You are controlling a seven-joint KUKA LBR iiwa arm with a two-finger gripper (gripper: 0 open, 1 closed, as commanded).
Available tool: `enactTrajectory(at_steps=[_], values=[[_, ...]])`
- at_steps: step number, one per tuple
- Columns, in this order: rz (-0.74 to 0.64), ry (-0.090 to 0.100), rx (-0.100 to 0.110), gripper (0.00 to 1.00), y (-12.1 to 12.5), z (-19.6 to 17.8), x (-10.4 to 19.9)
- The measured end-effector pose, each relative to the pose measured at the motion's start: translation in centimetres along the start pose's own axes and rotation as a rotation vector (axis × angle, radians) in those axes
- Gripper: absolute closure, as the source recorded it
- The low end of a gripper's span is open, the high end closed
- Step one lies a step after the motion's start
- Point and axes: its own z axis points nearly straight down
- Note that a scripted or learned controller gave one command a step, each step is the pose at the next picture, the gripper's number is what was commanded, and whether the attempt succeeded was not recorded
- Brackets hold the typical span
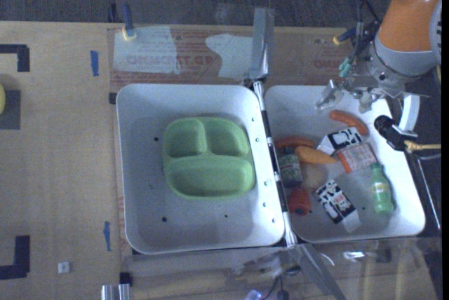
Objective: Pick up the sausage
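Note:
The sausage [349, 120], a short orange-red link, lies at the back of the right bin [302, 104], near its far right corner. My gripper [346, 99] hangs just behind and above it, open, with one finger on each side of a gap. Nothing is between the fingers. The sausage lies apart from them, slightly nearer the camera.
The right bin also holds a darker red link [295, 142], an orange carrot-like piece [316, 155], a small can [289, 169], two cartons [335, 200], an orange packet [358, 157] and a green bottle [381, 190]. A green divided plate [208, 157] sits in the left bin.

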Motion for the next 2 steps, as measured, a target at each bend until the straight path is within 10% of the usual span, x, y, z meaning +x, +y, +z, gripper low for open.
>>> enactTrajectory(at_steps=[1,2], values=[[0.004,-0.002,-0.006,0.00,3.2,13.5,-1.7],[0.003,-0.002,-0.008,1.00,3.3,12.4,-1.6]])
